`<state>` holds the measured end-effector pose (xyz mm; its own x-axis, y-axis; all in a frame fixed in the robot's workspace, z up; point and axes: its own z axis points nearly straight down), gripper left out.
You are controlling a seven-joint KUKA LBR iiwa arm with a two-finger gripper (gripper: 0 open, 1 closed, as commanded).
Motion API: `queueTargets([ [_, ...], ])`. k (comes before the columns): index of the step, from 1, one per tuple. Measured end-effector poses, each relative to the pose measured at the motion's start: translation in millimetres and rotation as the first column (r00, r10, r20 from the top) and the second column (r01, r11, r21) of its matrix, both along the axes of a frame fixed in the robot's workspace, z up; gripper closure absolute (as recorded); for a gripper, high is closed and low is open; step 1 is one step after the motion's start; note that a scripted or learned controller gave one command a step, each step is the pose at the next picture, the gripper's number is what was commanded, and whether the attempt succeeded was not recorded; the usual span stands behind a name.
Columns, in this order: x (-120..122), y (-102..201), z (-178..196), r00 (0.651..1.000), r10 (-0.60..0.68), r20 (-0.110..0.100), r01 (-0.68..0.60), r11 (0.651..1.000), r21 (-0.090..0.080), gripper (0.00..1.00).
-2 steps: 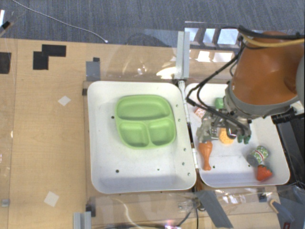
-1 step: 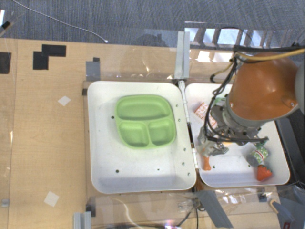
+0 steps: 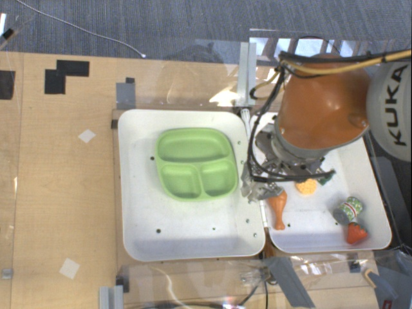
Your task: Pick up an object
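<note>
The gripper hangs low over the right bin's left edge, just beside the orange drumstick toy, which lies flat on the bin floor. Whether the fingers are apart or together cannot be told. Nothing looks lifted, so the pick is not yet done.

Grey arm reaching from right, tool pointed down
</note>
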<state>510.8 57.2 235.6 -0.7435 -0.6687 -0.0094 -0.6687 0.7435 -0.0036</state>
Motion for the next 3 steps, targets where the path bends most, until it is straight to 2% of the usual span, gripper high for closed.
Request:
queueTargets([
  [1,3.5,88.4,-26.2,0.973,-0.231,-0.004,0.231,0.973,0.003,1.00],
  [2,-10.8,137.1,-20.1,0.830,-0.558,-0.007,0.558,0.830,0.003,1.00],
  [3,-18.1,112.9,-32.9,0.611,-0.792,-0.008,0.792,0.611,0.002,1.00],
])
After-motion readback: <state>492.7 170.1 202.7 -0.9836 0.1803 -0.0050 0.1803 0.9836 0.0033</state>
